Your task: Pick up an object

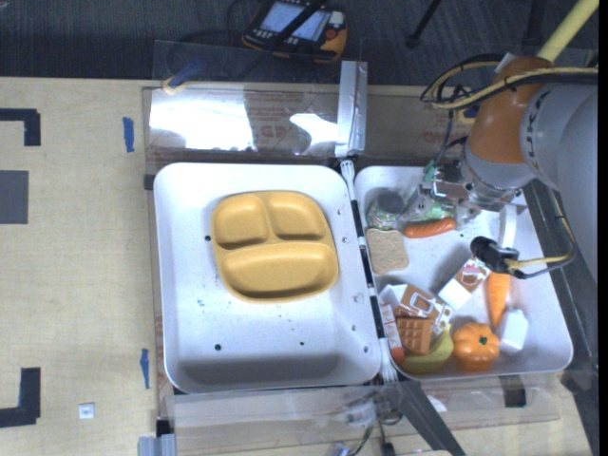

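End effector (pixel 446 194) at rt bin (pixel 544 335) far rim, above carrot (pixel 429 226); grip state can't tell.

A handheld controller (pixel 293 27) lies on the dark floor (pixel 114 17)

The grey arm (pixel 560 131) reaches in from the right at the far side of the scene, its orange band (pixel 499 126) sitting just above the wrist; the wrist tips down and leftward; the gripper (pixel 439 193) hangs low at the arm's left end, its metal parts bunched together.
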